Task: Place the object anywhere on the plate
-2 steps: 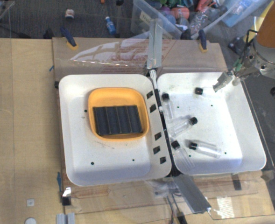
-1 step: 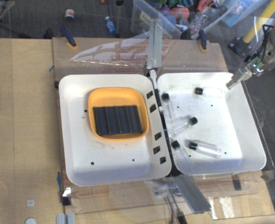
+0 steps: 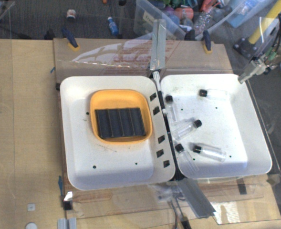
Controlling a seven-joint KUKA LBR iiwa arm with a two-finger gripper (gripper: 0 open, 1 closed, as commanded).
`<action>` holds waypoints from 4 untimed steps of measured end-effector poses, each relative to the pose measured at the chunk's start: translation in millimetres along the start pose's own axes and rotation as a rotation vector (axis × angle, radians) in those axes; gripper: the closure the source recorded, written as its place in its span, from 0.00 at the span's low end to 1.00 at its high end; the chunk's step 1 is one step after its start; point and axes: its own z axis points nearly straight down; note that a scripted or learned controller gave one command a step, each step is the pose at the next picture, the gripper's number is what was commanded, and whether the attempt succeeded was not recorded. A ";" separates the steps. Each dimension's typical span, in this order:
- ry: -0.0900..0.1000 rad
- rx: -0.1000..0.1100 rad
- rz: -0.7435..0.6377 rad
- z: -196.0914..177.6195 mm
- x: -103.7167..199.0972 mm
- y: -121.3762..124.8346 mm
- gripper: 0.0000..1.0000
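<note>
At the upper right, the arm (image 3: 274, 20) hangs beyond the right bin (image 3: 254, 128), its gripper's state untellable.

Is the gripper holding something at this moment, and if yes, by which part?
Nothing is seen held. The clear vials lie in the right bin, and the orange plate sits in the left bin.

Orange plate (image 3: 120, 98) in left bin (image 3: 78, 166), clear vials (image 3: 208, 151) in right bin (image 3: 254, 142)
</note>
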 end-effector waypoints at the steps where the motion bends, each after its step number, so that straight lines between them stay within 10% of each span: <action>1: 0.004 0.005 -0.028 12.3 1.7 0.5 0.00; 4: -0.001 -0.001 -0.436 12.0 2.8 0.9 0.00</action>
